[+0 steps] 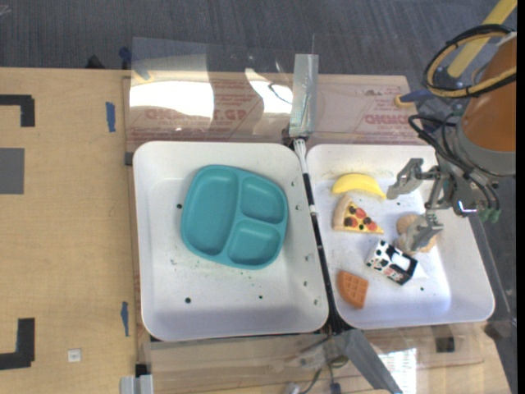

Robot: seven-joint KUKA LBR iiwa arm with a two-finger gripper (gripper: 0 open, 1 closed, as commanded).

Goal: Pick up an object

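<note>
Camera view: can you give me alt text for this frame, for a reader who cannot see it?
A robot arm reaches in from the right, its end effector low over the right bin, which holds a toy banana, pizza slice, cow, waffle and a small tan object. The left bin holds a teal divided plate.

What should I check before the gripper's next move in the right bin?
1. Gripper over the right bin: ok.
2. Fingers open: ok.
3. Something between the fingers: not ok, no object visible there.
4. Nearest target: small brown object just beside the fingers: ok.
5. Neighbours banana, pizza slice, cow toy, waffle lie apart: ok.
6. Teal plate in the left bin, out of the way: ok.
</note>
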